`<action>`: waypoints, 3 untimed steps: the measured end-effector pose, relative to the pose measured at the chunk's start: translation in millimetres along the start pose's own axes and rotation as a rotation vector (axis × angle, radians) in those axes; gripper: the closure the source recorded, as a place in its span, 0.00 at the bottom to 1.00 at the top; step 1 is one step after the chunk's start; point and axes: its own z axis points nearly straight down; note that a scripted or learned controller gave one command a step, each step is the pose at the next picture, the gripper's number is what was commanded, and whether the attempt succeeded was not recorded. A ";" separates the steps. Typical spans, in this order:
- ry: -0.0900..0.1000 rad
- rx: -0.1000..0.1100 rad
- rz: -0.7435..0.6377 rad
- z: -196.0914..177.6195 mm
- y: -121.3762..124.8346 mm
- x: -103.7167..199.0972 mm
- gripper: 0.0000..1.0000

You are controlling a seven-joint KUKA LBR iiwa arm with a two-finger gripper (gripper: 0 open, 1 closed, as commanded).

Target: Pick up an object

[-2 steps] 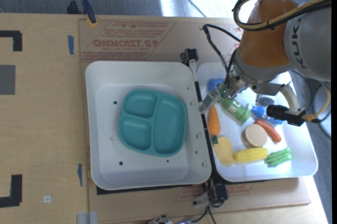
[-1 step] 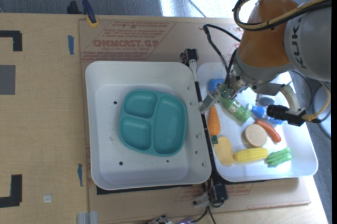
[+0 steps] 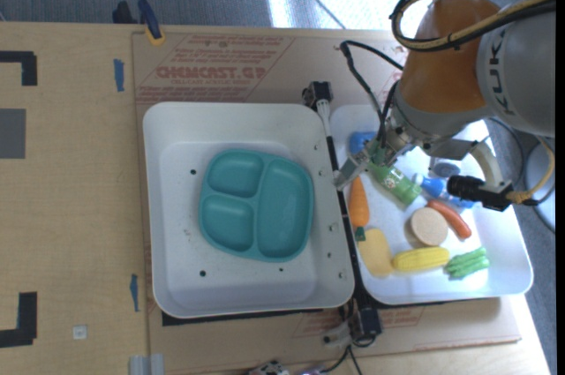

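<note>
My gripper [image 3: 360, 165] hangs low over the near-left part of the right bin [image 3: 503, 281], close to the wall between the two bins. Just below it lies an orange carrot [image 3: 357, 202]. A green bottle-like toy [image 3: 395, 184] sits right beside the gripper, and a blue item [image 3: 360, 142] lies behind it. Nothing shows between the gripper's tips. The grey arm with its orange band [image 3: 450, 47] covers the bin's far part.
The right bin also holds a yellow piece [image 3: 375, 252], a corn cob [image 3: 421, 258], green beans [image 3: 468, 263], a tan disc [image 3: 428, 228], a red sausage [image 3: 452, 219] and a second blue item [image 3: 436, 187]. In the left bin [image 3: 168, 214] lies a teal divided plate [image 3: 257, 205].
</note>
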 end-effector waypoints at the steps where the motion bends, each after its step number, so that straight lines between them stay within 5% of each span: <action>1: 0.000 0.000 0.000 0.0 0.0 0.0 0.00; 3: 0.000 0.000 0.000 0.0 0.0 0.0 0.00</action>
